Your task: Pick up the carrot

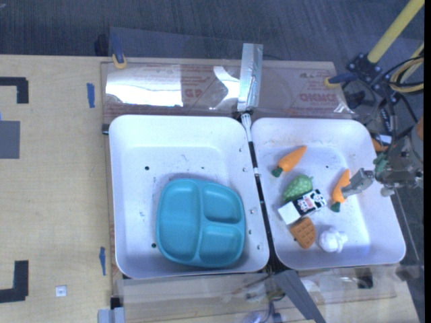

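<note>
Two shallow white bins sit side by side on the bench, seen from above at a slant. The left bin (128, 147) holds a teal divided plate (201, 223) with three compartments, lying flat toward the bin's near edge.

The right bin (350, 136) holds the small items. A carrot (291, 159), orange with a green stem end pointing lower left, lies near the bin's far-left part, apart from the rest. Below it sits a green leafy toy (298, 186), touching a white carton with black markings (303, 205) (its print is too small to read). An orange waffle-textured piece (304, 233) lies just below the carton, and a white lumpy object (331, 240) rests near it, its outline blending into the bin floor.

A second, smaller carrot (340, 188) stands tilted at the bin's right side, its green end down. The gripper (358, 180) reaches in from the right and meets this carrot's upper part; one grey finger tip overlaps it, but whether the pincer is apart, together or clamped on the carrot cannot be told, since the parts merge with the cluttered metalwork behind.

The arm is cut off at the right edge. Cables and a yellow rod (397, 22) lie beyond the bins, upper right.
</note>
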Tool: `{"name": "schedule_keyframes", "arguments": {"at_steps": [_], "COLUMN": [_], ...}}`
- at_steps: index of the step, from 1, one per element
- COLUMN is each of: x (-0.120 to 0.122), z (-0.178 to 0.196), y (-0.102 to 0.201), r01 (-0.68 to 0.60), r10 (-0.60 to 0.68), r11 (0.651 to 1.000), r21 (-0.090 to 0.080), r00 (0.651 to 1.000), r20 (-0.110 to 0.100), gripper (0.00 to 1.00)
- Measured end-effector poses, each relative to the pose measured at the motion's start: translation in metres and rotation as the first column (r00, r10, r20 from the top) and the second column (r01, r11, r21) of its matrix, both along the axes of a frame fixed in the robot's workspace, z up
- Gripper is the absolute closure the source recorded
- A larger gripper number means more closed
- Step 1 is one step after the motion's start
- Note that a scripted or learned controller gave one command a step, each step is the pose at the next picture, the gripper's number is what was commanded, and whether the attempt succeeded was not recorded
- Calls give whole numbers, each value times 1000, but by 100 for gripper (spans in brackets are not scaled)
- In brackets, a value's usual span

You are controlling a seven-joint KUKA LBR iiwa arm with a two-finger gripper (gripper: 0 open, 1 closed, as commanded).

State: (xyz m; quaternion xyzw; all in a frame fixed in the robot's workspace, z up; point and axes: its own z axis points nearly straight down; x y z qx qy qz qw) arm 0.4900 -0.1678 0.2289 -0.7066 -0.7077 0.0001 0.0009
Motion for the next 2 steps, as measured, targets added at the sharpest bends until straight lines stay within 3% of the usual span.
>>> {"name": "schedule_keyframes", "arguments": {"at_steps": [1,2], "x": [52,51], "z": [-114,-107], "y": [4,5], "r01": [163,164], "r10": [-163,-164], "r11": [987,986], "r21": [-2,-1], "r00": [987,986], "r20": [8,5], "gripper": [0,100]}}
